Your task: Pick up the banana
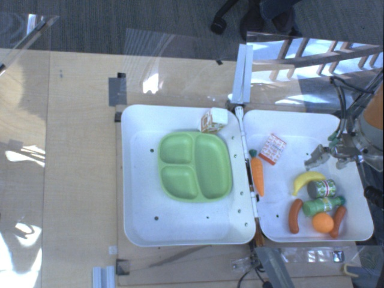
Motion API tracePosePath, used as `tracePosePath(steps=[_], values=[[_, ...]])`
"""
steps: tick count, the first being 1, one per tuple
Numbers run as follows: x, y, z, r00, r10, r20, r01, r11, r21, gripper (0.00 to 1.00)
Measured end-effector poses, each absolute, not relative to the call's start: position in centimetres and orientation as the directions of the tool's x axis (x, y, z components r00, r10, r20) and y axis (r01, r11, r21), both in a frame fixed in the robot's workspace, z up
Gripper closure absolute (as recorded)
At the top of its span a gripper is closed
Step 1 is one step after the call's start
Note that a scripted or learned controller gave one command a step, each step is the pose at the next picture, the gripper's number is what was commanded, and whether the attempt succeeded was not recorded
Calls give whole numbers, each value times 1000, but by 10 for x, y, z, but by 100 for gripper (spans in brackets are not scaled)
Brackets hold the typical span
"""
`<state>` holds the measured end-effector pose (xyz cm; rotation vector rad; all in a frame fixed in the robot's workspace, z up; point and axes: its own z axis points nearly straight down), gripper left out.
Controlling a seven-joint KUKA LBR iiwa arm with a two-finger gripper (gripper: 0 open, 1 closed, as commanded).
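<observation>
Dark grey carpet (120, 11) fills the top of the frame, with the black legs and caster of a chair (240, 8) at upper centre. Below it lies a pale wooden bench (66, 179) under clear glare-streaked sheeting, bearing two shallow white bins side by side.

Left bin (138, 221), centre of frame:
- green divided plate (197, 165), three compartments, lying flat in the middle
- small crumpled wrapper (211, 121) at the upper rim, near the right corner

Right bin (354, 227), right of frame:
- carrot (257, 176) lying lengthwise along the left wall
- red and white packet (272, 148) in the upper left part
- banana (307, 180), yellow, in the middle, curving over the top of the can and touching it
- can (323, 189) just right of the banana, lying on its side
- green bottle (323, 206) below the can
- orange (323, 222) near the lower edge
- sausage (294, 215) left of the orange
- second sausage (339, 219) right of the orange

Gripper (322, 155): at the right side of the frame, over the upper right part of the right bin, above and right of the banana and apart from it. Fingers spread apart, nothing between them. Grey arm (366, 146) enters from the right edge.

Metal bracket (241, 77) stands at the upper junction of the bins.
</observation>
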<state>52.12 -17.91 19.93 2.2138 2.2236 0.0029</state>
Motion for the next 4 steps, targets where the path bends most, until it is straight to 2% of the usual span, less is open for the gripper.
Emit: tracePosePath(steps=[1, 2, 3, 4], values=[[497, -206, 90, -238, 971, -5, 971, 238, 8, 0], [502, -206, 104, -237, 971, -12, 971, 237, 21, 100], [502, -206, 104, -237, 971, -12, 971, 238, 21, 0], [506, -125, 90, -211, 977, -6, 977, 211, 17, 0]])
